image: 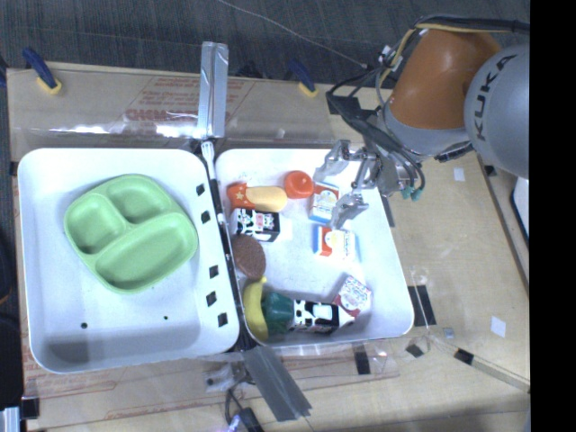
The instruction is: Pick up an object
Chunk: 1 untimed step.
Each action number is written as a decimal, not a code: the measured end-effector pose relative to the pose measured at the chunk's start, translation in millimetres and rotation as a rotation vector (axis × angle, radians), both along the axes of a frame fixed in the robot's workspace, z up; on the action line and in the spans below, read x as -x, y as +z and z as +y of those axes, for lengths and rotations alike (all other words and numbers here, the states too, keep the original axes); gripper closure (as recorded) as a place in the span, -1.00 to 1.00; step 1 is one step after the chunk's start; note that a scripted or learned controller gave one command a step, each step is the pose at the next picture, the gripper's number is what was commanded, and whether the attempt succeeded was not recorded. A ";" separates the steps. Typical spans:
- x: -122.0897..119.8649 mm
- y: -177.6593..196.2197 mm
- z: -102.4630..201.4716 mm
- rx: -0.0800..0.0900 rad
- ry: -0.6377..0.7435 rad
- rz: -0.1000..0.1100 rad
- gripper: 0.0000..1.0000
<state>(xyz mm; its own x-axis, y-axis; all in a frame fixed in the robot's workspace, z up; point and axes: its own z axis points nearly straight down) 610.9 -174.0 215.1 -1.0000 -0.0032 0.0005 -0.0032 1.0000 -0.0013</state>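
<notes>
My gripper [339,187] hangs over the back right part of the right bin [389,268], its metal fingers [349,207] spread open. Nothing sits between them. Just under it lies a small blue and white carton [322,205], with an orange and white packet [335,241] a little nearer the front. An orange round piece [299,184] and a hot dog [258,197] lie to the left of the gripper.
The right bin also holds a black and white carton [256,225], a brown cookie [249,257], a banana [255,306], a green cup with a cow-pattern carton [310,313] and a small wrapped pack [354,293]. A green divided plate [130,232] fills the left bin [45,313].
</notes>
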 end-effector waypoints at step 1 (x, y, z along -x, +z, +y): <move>-6.4 -123.0 -10.9 -0.001 0.050 -0.002 -1.00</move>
